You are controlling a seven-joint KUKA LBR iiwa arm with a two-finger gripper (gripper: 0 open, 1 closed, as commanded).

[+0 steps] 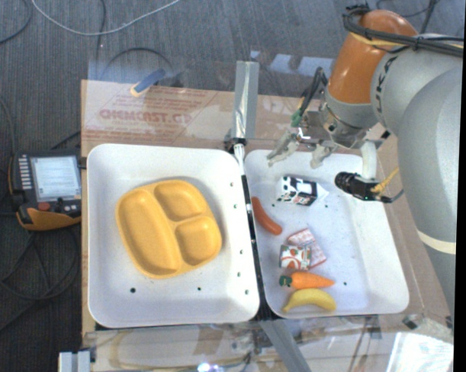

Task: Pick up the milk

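We see the gripper (301, 150) hovering over the right bin (383, 248) at its twelve o'clock edge, fingers spread, nothing between them. The milk (297, 190), a black-and-white carton, lies just below, at six o'clock from the claw. Further down we spot a sausage (266, 217), a red-and-white carton (302, 252), a carrot (309, 281) and a banana (310, 301). The left bin (99, 291) holds a yellow tray (169, 227).

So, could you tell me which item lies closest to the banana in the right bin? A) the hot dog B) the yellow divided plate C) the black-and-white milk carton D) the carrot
D: the carrot lies right above the banana at the near end of the right bin.
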